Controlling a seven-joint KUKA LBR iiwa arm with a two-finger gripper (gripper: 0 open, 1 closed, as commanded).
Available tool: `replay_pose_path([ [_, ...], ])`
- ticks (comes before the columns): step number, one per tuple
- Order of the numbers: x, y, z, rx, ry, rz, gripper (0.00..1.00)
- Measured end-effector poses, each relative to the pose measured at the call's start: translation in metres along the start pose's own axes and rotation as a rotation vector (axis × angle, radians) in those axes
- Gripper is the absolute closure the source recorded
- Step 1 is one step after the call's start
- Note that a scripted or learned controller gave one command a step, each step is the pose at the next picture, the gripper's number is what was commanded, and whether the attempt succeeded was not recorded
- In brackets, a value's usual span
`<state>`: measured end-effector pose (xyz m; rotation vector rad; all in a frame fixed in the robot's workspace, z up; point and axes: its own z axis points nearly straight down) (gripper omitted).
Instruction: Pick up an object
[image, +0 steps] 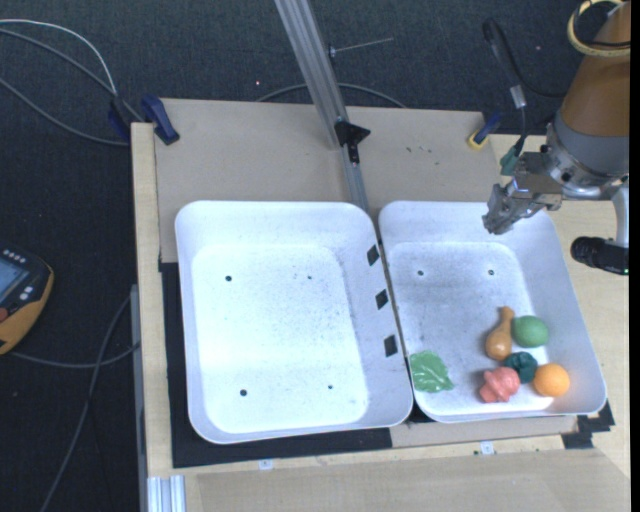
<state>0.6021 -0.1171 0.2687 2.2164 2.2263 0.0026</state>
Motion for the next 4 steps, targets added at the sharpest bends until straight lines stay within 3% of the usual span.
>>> replay_pose_path([
  [3, 0.154, 0.044, 0.016, 0.002, 0.000, 0.000, 1.00],
  [4, 0.199, 0.046, 0.023, 0.002, 0.000, 0.001, 1.00],
])
